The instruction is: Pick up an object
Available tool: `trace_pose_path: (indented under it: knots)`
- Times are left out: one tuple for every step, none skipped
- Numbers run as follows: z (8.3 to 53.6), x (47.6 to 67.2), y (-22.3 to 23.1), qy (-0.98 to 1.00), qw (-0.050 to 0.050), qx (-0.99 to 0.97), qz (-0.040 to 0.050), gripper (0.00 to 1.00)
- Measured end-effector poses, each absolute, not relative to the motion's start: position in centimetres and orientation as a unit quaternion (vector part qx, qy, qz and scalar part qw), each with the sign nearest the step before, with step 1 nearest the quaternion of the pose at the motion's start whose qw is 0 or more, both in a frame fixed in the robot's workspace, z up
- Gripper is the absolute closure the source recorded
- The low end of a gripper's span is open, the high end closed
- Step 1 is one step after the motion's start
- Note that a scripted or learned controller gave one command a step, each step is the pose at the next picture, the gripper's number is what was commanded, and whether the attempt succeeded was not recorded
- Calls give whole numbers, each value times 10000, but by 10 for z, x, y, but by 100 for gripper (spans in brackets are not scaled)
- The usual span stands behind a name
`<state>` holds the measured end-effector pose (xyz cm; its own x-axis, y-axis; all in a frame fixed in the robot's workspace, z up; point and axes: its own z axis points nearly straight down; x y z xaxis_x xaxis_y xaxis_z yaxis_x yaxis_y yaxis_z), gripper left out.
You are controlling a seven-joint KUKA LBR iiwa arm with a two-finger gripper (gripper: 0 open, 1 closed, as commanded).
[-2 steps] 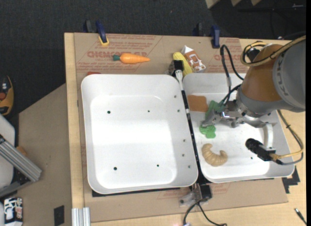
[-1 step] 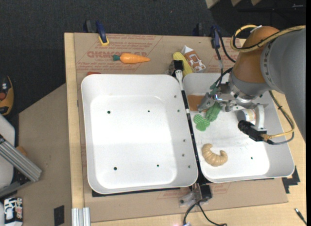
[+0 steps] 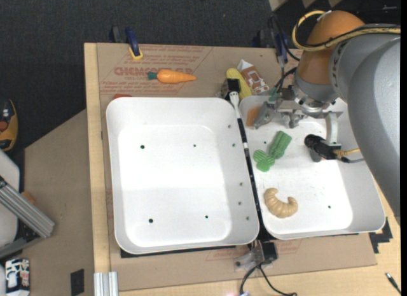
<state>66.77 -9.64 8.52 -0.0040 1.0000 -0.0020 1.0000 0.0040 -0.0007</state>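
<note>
Green toy piece [image 3: 273, 149] is lying in the right bin [image 3: 318, 190], in that bin's upper left part, tilted with its thicker end pointing toward the bin's left wall. A tan croissant-shaped toy [image 3: 280, 204] is resting lower in the right bin, nearer its front edge and apart from the green piece. A small orange-brown item [image 3: 253, 116] is sitting in the right bin's far left corner. The gripper [image 3: 280, 111] is hanging over the far end of the right bin, just beside that orange-brown item and above the green piece; whether it is open or closed cannot be told from this angle, and nothing is visibly being held in it. The left bin [image 3: 178, 174] is lying against the right bin's left wall. Beyond the right bin's far left corner, on the bench, a yellow item [image 3: 236, 77] and a brown-and-white packet [image 3: 254, 79] are lying together, and a toy carrot [image 3: 172, 76] is lying farther off to that side.
</note>
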Motion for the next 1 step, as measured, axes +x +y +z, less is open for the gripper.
trace_pose_path:
  knots:
    - [96,667,-96,7078,16,7064,3,100]
